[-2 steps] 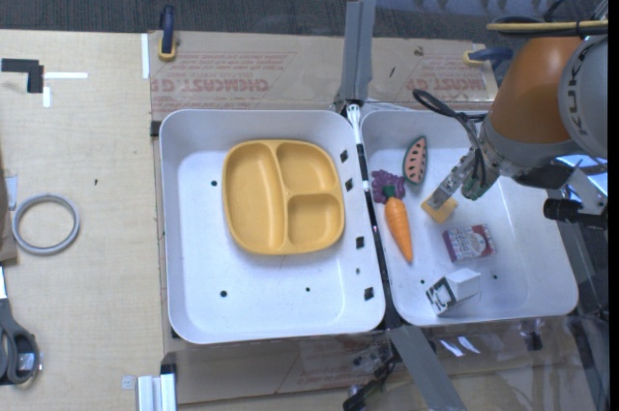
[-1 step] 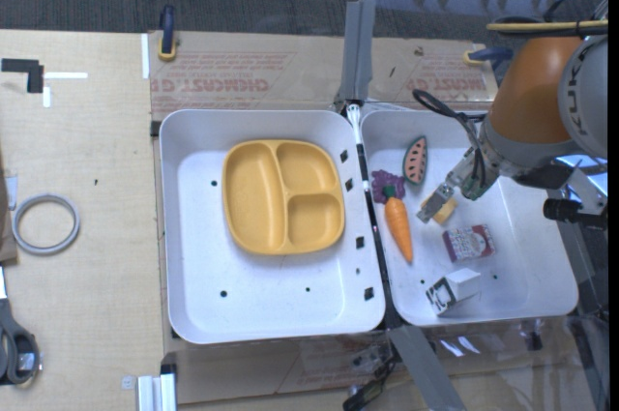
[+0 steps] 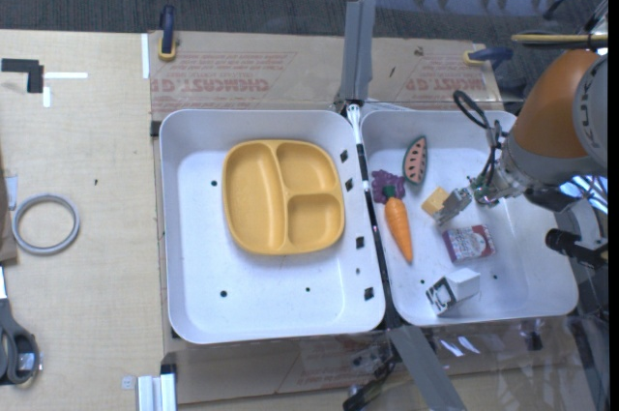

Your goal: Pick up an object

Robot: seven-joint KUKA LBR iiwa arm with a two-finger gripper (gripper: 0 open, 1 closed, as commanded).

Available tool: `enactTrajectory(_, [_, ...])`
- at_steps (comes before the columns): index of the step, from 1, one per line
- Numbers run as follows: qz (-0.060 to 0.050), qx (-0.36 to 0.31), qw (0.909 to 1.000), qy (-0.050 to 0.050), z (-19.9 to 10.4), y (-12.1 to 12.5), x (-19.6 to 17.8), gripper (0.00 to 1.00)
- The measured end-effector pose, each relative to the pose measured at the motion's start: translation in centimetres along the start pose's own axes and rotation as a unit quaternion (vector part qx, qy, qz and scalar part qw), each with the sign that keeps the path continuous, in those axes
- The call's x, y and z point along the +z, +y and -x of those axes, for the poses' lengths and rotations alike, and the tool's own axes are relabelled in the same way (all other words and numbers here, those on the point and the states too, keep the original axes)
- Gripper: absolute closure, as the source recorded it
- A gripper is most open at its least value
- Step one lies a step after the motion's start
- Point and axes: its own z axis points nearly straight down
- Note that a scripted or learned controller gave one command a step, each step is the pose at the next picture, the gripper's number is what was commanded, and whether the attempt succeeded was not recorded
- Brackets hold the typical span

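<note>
Low in the right bin (image 3: 542,308), at centre-right of the frame, with the gripper (image 3: 457,204) spread or pressed together, cannot tell which at this slant. Just to its left, almost touching, a small yellow block (image 3: 435,201), likely the nearest pick; just below and to the right, a pink packet (image 3: 469,243). Further left, a carrot (image 3: 399,227), long axis running top to bottom of the frame.

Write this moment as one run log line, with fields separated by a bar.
gripper: low in right bin, by cheese | holding: nothing seen | carrot, melon slice: right bin | plate: left bin
</note>
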Motion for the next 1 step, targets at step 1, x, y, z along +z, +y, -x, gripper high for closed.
enactTrajectory(1, [0.001,0.032,0.9995,-0.001,-2.09,5.52,-0.09,0.00])
